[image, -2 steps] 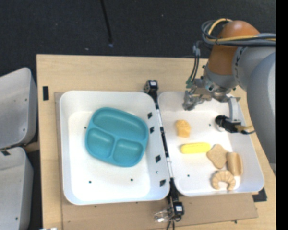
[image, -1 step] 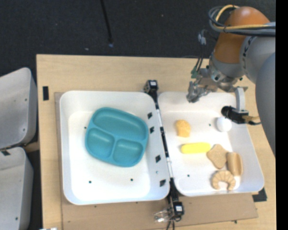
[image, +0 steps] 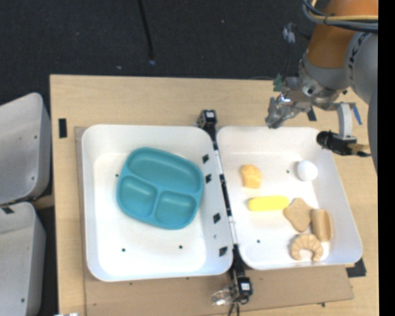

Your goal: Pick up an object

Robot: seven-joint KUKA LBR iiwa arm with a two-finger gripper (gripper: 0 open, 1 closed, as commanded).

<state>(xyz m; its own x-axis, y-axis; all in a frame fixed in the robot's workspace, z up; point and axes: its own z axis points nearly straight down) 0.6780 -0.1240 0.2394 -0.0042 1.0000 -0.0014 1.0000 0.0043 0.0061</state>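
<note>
Hovering — pincer above right bin

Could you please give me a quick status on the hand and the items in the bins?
Hand above the right bin's far rim, holding nothing. Food pieces lying loose in that bin, yellow piece mid-bin. Teal plate alone in the left bin. Nothing blocking.

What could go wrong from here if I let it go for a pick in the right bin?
1. The toast slice, bread roll and croissant lie bunched together, so a grasp there may hit two at once.
2. The white egg is round and pale against the right bin; it may roll away.
3. The gripper hangs above the bin's far rim, so a straight descent could strike it.
</note>
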